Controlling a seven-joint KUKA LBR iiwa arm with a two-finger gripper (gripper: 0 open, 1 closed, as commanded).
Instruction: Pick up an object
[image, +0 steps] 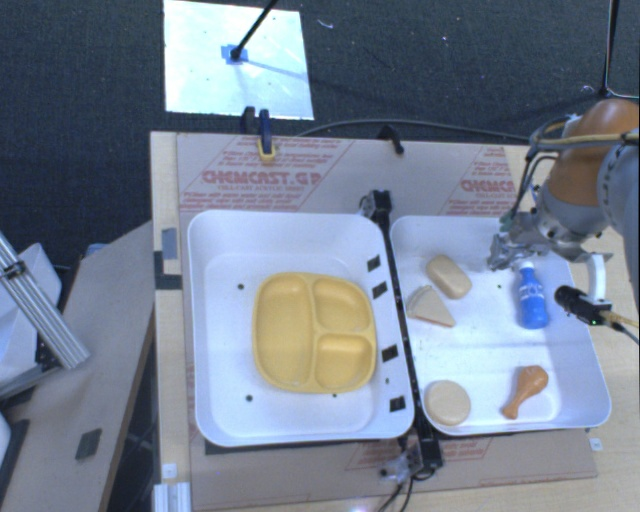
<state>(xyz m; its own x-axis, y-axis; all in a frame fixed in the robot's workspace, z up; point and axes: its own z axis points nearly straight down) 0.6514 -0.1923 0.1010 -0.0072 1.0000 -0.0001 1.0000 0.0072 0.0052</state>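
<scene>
Grey arm (612, 185) with orange band (598, 125), metallic hand (515, 248).

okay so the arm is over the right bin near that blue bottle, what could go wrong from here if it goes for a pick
Two risks stand out. The gripper sits right at the top of the blue bottle, which lies on its side, so a closing grasp may roll it away rather than catch it. The bottle also lies near the right bin's back corner, so a descent could scrape the wall. The bread roll and wedge are close enough to get nudged.
</scene>
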